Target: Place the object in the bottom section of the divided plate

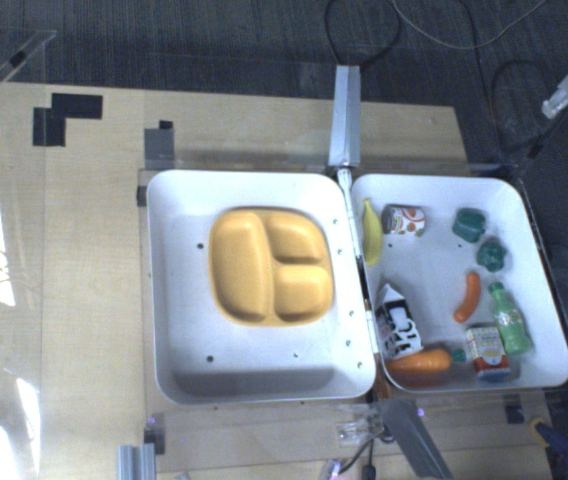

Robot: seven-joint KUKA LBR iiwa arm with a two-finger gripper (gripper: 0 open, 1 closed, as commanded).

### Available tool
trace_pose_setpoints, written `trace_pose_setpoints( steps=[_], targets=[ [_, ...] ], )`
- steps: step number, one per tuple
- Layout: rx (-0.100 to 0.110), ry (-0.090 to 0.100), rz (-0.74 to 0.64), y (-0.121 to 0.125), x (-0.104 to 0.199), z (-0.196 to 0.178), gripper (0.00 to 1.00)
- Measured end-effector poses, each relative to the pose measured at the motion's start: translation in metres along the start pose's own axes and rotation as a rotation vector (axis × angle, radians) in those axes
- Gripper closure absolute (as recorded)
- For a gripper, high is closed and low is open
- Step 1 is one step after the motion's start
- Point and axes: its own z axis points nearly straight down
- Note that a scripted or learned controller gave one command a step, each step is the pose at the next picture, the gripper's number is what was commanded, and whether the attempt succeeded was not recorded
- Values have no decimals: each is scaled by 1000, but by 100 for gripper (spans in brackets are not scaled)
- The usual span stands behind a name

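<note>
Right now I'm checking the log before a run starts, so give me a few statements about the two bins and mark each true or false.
1. The yellow divided plate sits in the left bin. True.
2. A banana lies on the plate. False: it lies in the right bin, along the wall shared with the left bin.
3. The green bottle is in the right bin. True.
4. The carrot is at the far edge of the right bin. False: it lies by the near edge.
5. The plate's sections hold no objects. True.
</note>
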Motion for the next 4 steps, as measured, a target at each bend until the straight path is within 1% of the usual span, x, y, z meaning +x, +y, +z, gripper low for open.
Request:
trace_pose_setpoints(
  steps=[4],
  targets=[
    [0,0,0,0,0,0,0]
  ],
)
